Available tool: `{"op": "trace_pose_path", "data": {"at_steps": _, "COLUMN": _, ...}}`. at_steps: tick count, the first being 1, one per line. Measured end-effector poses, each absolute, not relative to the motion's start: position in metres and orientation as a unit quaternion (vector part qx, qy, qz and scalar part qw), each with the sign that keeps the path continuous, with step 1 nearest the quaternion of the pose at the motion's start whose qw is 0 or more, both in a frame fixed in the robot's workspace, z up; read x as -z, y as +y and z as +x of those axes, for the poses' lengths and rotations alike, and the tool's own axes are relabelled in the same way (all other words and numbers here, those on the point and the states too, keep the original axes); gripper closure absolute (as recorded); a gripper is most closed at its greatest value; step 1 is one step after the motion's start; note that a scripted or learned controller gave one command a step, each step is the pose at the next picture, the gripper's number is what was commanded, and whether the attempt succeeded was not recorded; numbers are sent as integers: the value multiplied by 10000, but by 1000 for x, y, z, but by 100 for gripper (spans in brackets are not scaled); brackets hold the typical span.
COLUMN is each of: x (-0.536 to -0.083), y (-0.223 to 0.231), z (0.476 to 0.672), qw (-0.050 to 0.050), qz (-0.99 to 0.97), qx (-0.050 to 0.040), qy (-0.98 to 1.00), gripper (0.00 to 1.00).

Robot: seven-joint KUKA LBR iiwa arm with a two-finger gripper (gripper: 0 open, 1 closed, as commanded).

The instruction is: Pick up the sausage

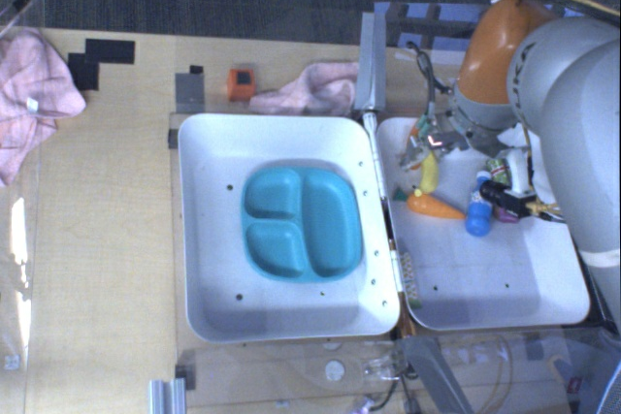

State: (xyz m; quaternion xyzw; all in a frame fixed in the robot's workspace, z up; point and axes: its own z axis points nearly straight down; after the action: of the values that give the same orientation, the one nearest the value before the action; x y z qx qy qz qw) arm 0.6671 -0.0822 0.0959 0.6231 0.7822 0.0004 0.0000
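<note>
The gripper [427, 143] hangs over the back corner of the arm-side bin [485, 281], close to the rim this bin shares with its neighbour. Whether it is open or closed cannot be told from this slant, because the metal at its tip merges with cables and shadow.

Just in front of it lies a short yellow piece [428, 174], smooth and slightly curved. Its upper end reaches right up to the gripper, but whether the two touch is unclear. Next toward the bin's middle is an orange piece [439, 207], long, glossy and tapering to a point. Just beside that point stands a stubby blue piece [476, 220] with a rounded end.

Which of these small things is the sausage cannot be settled at this size. They all sit together in the back part of the arm-side bin, near the gripper.

The front half of the arm-side bin is bare white floor, matte and shallow-walled with rounded corners — the widest open room there. The grey arm [568, 111] with its orange band [500, 48] overhangs the bin's outer side.

Across the shared rim, the other bin [213, 208] holds a teal divided plate [301, 220], rounded and smooth, with three wells. Beyond the back rim of the arm-side bin's neighbour, a crumpled pink cloth [310, 90] and a small orange block [241, 82] rest on the pale wood worktop [107, 238].
</note>
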Motion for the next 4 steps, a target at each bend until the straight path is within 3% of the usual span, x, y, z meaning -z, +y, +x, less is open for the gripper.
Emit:
{"op": "trace_pose_path", "data": {"at_steps": 3, "x": -123, "y": -79, "z": 672, "qw": 34, "qz": 6161, "qx": -24, "qy": 7877, "gripper": 100}}
{"op": "trace_pose_path", "data": {"at_steps": 4, "x": -86, "y": -99, "z": 669, "qw": -37, "qz": 7090, "qx": 10, "qy": 7052, "gripper": 100}}
